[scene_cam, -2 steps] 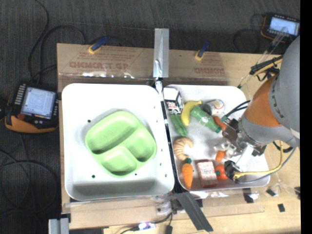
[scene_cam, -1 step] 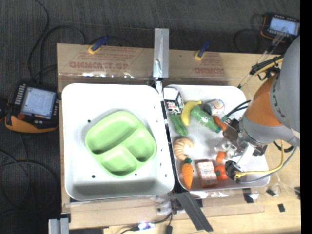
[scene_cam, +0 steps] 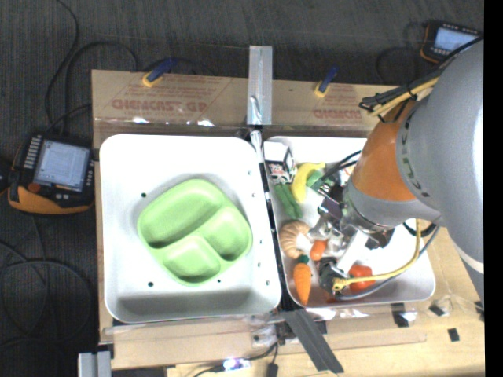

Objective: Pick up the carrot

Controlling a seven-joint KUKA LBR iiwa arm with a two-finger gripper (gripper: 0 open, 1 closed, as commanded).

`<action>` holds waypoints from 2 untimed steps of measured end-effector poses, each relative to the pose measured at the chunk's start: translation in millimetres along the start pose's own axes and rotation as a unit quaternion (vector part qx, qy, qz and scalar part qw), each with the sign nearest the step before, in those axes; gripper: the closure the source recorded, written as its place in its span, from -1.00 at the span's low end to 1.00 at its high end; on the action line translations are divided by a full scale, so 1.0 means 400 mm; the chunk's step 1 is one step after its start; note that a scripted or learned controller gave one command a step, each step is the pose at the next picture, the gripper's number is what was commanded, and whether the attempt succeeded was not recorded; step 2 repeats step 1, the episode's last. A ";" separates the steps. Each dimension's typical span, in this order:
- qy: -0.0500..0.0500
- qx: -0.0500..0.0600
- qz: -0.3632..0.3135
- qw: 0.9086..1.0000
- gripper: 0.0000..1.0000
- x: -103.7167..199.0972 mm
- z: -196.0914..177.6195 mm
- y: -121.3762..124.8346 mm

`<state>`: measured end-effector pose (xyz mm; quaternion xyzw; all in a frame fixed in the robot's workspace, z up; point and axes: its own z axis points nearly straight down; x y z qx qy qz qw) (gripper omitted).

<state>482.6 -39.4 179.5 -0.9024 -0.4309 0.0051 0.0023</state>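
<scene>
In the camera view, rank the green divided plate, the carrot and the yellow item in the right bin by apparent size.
1. green divided plate, by far the largest.
2. carrot and yellow item: these look about alike, and the yellow item is partly hidden, so I won't rank them.

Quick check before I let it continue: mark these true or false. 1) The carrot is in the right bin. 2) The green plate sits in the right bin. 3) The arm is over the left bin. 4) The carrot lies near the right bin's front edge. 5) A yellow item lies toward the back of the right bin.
1) True: the carrot lies in the right bin.
2) False: the green plate sits in the left bin.
3) False: the arm is over the right bin.
4) True.
5) True: the yellow item lies toward the back.
</scene>
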 end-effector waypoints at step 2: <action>-0.001 -0.001 0.052 0.999 1.00 0.192 0.000 -0.113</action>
